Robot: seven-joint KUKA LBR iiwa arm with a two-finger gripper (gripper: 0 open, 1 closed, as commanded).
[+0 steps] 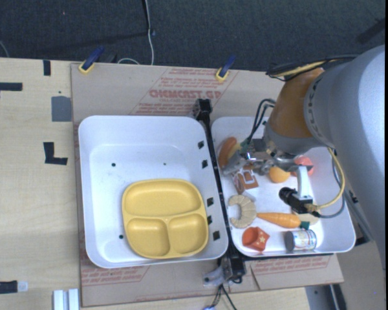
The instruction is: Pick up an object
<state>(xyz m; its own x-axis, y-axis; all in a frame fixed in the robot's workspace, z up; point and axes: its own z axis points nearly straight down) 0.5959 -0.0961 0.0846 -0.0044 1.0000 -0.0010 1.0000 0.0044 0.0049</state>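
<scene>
Gripper (pixel 252 159) is low over the right bin (pixel 334 230), in its far half, closer to the edge shared with the left bin (pixel 116 154). Wrist and cabling mask it from above, so whether it is open or closed cannot be told. Nothing is seen held.

Nearest candidate is the brown-and-white piece (pixel 246 181), just beside the gripper on the side toward the bin's near edge. It is small and blocky, brown with pale patches, and its long axis seems to run roughly from far edge to near edge. Detail is too small to name it. Judged the likeliest pick, needing a short shift toward the near edge and then a descent.

- The brown oval (pixel 227 149) lies against the shared edge, close by.
- The orange lump (pixel 279 173) sits near the gripper on its other side.
- Further toward the near edge are a tan ribbed ring (pixel 241 210), a carrot (pixel 279 219) lying crosswise, a red piece (pixel 255 238) and a small can (pixel 301 239).

The left bin holds a yellow divided plate (pixel 165 217).
</scene>
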